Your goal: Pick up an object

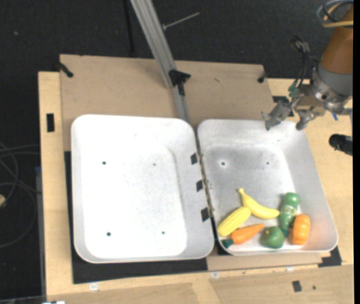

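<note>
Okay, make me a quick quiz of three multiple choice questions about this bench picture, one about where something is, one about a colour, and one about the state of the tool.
1. Where do the toy foods lie?
A. In the left bin
B. In the near right corner of the right bin
C. On the bench outside both bins

2. What colour is the banana?
A. Yellow
B. Purple
C. Blue

3. How does the tool stand?
A. Shut on the carrot
B. Down among the food
C. Open with nothing between its fingers, at the far edge of the right bin

Answers:
1. B, since the banana, corn, carrot and the other pieces cluster in that corner.
2. A, it shows plain yellow against the white bin.
3. C, its two fingers are spread apart above the far rim, well away from the food.
</note>
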`<act>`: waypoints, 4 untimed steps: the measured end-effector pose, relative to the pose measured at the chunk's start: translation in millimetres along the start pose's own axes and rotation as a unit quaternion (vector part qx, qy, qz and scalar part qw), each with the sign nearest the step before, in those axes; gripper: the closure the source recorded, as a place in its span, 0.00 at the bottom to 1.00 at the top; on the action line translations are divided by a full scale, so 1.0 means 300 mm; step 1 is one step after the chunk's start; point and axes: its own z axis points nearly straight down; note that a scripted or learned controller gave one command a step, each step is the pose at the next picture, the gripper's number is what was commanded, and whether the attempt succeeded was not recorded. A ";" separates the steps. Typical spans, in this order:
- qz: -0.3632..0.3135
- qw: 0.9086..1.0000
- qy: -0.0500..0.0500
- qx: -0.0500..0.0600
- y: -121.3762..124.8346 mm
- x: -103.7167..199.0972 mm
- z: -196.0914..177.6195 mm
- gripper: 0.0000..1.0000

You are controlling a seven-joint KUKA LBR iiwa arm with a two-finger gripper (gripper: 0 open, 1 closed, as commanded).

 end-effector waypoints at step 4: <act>0.000 1.000 -0.001 -0.003 -0.035 -0.032 0.119 1.00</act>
